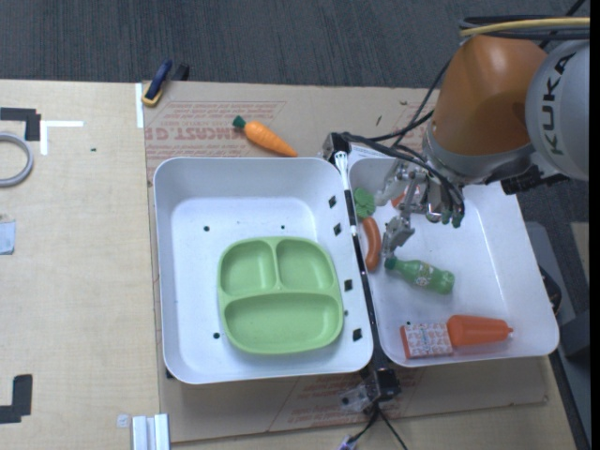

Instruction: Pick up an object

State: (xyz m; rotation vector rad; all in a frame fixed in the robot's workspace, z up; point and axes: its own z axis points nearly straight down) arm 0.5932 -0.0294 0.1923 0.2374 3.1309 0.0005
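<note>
The right bin (pixel 525 251) holds a green bottle (pixel 421 275) lying on its side, an orange-red sausage (pixel 372 242) against the left wall, and a small green piece (pixel 364 201) near the far left corner. An orange bottle (pixel 479 329) and a small patterned box (pixel 427 340) lie at its front edge. My gripper (pixel 424 216) hangs over the bin's far left part, just above and behind the green bottle. Its fingers stand open with nothing between them.
The left bin (pixel 178 251) holds a green divided plate (pixel 279 295). A toy carrot (pixel 265 137) lies on the cardboard behind the bins. A blue and yellow tool (pixel 157 81) sits at the bench's far edge. Cables run along the divider between the bins.
</note>
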